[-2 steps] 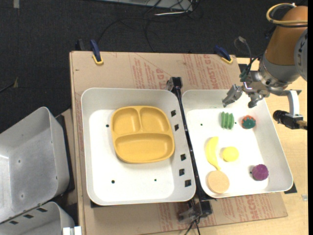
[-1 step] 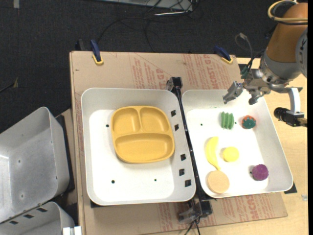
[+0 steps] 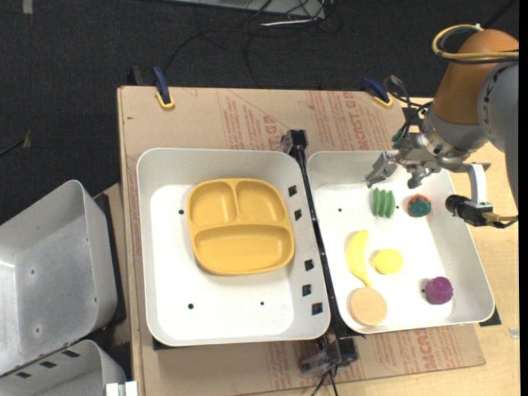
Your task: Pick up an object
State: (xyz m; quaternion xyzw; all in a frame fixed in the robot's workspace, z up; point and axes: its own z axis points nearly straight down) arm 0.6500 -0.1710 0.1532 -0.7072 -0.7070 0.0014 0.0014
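In the camera view, the gripper (image 3: 402, 172) hangs with jaws spread and empty near the right bin's (image 3: 470, 258) far edge, just above the green toy (image 3: 383, 201), which looks light, stiff and ridged, best pinched across its narrow width. That bin also holds a teal piece (image 3: 419, 206), banana (image 3: 357, 256), yellow disc (image 3: 388, 261), tan round (image 3: 368, 306) and purple ball (image 3: 438, 289); the left bin (image 3: 161, 246) carries a yellow divided tray (image 3: 241, 225).

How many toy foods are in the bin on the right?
6. Green piece and teal-red piece at the back near the claw; banana and yellow round piece mid-bin; tan disc and purple piece in front. The arm may hide more.
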